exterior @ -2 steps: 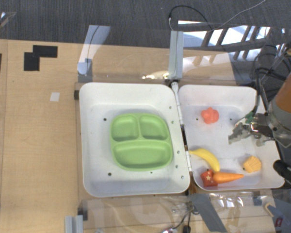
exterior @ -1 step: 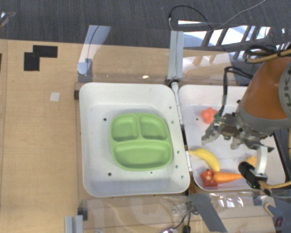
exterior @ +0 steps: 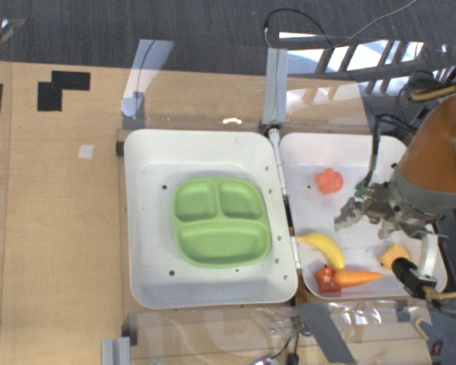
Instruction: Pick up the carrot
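Gripper (exterior: pixel 365 211) above carrot (exterior: pixel 357 278), lying left-right, tip pointing right.

No legible text, label, brand, number or sign appears on any surface. The bench (exterior: pixel 53 226) carries black block-shaped marks (exterior: pixel 61 90) near its upper left corner, but these form no readable character. The green divided plate (exterior: pixel 220 223) in the left bin (exterior: pixel 148 204) is unmarked, as are the walls of the right bin (exterior: pixel 304 158).
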You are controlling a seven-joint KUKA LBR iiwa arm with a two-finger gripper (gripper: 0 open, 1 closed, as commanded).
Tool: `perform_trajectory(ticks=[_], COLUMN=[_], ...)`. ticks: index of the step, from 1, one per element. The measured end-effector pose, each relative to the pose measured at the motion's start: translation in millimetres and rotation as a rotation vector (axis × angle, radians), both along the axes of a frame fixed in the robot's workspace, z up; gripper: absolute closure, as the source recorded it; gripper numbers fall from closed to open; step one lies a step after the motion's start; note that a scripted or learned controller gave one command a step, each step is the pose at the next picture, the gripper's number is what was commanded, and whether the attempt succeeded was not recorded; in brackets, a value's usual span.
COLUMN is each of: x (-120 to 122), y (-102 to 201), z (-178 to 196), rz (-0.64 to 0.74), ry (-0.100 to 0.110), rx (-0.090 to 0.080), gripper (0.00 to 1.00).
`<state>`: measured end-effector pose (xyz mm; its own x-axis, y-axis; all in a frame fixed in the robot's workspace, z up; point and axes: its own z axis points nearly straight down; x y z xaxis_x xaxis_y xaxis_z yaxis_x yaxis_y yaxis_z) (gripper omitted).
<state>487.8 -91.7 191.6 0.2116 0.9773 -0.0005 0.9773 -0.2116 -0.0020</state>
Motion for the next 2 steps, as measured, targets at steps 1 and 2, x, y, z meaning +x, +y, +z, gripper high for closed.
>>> perform_trajectory(ticks=[1,2], x=[0.4,0.3], y=[-8.3,-73.2], z=[-95.9,-47.2], rz=[-0.039,0.08], ry=[-0.003,-0.003], rx=[0.001,0.0], gripper=[0.0,0.0])
